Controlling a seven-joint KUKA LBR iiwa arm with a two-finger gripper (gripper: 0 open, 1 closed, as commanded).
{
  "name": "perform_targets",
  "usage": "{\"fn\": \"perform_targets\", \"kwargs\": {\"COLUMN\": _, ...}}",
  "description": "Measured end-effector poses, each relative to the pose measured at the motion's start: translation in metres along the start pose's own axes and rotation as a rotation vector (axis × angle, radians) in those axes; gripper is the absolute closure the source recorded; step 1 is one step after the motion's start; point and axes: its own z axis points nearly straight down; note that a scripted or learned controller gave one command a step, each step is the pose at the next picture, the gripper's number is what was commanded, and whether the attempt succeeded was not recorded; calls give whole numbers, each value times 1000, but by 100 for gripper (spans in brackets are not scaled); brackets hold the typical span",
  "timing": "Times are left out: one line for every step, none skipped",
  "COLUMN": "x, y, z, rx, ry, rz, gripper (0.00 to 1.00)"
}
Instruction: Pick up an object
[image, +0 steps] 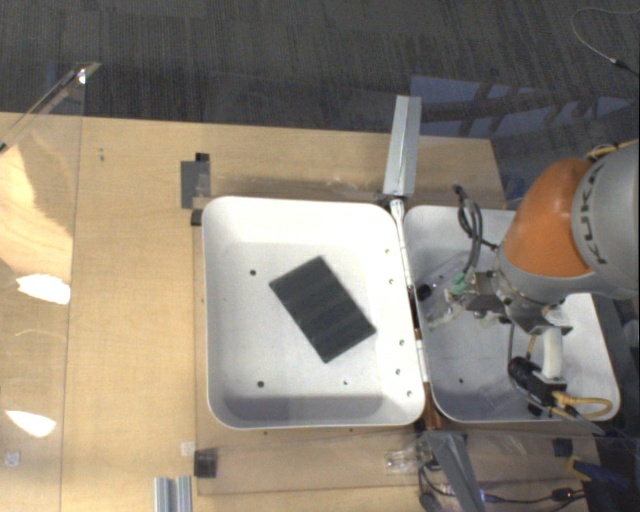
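Observation:
A flat dark grey rectangular pad (322, 307) lies at an angle in the middle of the left bin (230, 390). My gripper (447, 295) hangs over the left part of the right bin (470, 400), close to the wall between the two bins. The grey arm with its orange band (545, 235) covers much of that bin. A small greenish speck (459, 285) shows at the gripper; it is too small to tell what it is. The gripper is well apart from the dark pad.
A grey metal post (404, 145) stands behind the gap between the bins. Small black brackets (197, 180) sit at the left bin's corners. The wooden bench (110, 300) stretches out to the left, with bright reflections on it.

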Motion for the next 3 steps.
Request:
{"fn": "perform_targets", "kwargs": {"x": -8, "y": 68, "z": -54, "rx": -2, "ry": -2, "rz": -239, "gripper": 0}}
{"fn": "perform_targets", "kwargs": {"x": -13, "y": 96, "z": 32, "rx": -3, "ry": -2, "rz": -300, "gripper": 0}}
{"fn": "perform_targets", "kwargs": {"x": -12, "y": 98, "z": 24, "rx": -6, "ry": -1, "rz": -304, "gripper": 100}}
